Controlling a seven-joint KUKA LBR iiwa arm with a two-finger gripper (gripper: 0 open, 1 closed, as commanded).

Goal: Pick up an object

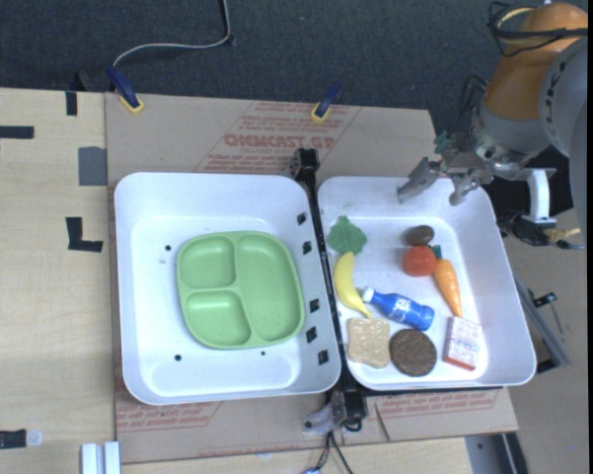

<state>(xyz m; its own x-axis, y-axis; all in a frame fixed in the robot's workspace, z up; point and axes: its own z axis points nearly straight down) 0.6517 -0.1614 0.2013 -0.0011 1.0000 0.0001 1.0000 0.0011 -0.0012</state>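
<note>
Objects for the task all lie in the right bin (493, 227), so every place below is given from this bin. Nearest to the camera, along its front wall, sit a cracker (368, 342), a round brown cookie (412, 353) and a small red-and-white packet (463, 344). A little further in lie a blue bottle (402, 309) and a banana (347, 285), the banana close to the left wall. In the middle are a carrot (448, 286), a tomato (420, 261) touching it, and a small dark brown piece (420, 235) just behind the tomato. A green broccoli (346, 235) lies near the left wall. To the left of this bin stands the second bin (138, 205) with a green divided plate (241, 289).

At the back right corner of the right bin hangs the gripper (434, 181), above the rim, with its two fingers spread wide and nothing between them.

To do the step well, the arm should probably choose something that stands free. The broccoli and the bottle have clear floor on their sides, while the tomato, carrot and dark piece crowd together and a finger could push a neighbour. The gripper should go down straight over the centre, with the fingers across the narrow side.
</note>
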